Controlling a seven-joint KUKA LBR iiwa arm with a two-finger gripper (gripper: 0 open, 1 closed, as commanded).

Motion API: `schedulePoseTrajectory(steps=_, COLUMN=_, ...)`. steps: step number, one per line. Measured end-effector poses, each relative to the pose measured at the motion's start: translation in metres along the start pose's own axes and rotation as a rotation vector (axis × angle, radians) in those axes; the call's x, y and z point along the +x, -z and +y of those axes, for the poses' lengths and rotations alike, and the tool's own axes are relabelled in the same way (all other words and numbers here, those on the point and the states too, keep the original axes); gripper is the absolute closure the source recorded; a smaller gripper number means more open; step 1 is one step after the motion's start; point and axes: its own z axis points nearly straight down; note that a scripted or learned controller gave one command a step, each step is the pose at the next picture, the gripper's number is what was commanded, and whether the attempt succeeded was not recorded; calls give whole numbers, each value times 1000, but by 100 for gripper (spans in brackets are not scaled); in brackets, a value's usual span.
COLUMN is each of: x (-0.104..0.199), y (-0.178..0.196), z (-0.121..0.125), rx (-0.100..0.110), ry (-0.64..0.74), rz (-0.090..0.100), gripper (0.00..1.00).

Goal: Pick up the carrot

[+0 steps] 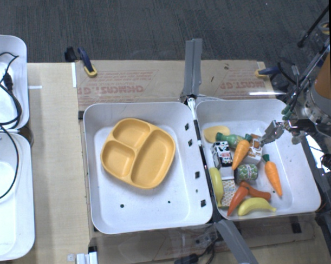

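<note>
The carrot [273,177] lay in the right bin [303,202], near its right wall, beside other toy food. The jaws [273,131] hovered just above it, slightly apart, gripping nothing.

The arm [321,91] at three o'clock is grey metal with an orange band, dark cables along it, and slim silvery jaws.

Gripper [272,131] hovers beside carrot [273,176] in cluttered right bin [302,167].
</note>
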Motion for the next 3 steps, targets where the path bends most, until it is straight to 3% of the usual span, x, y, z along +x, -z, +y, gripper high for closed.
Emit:
schedulePoseTrajectory(steps=1, x=-45, y=-176, z=23, rx=-3, ry=64, rz=1, gripper=0)
schedulePoseTrajectory(steps=2, x=-46, y=-170, z=22, rx=2, ry=61, rz=3, gripper=100)
schedulePoseTrajectory(steps=3, x=-1, y=-79, z=-14, rx=-2, ry=66, rz=0, gripper=100)
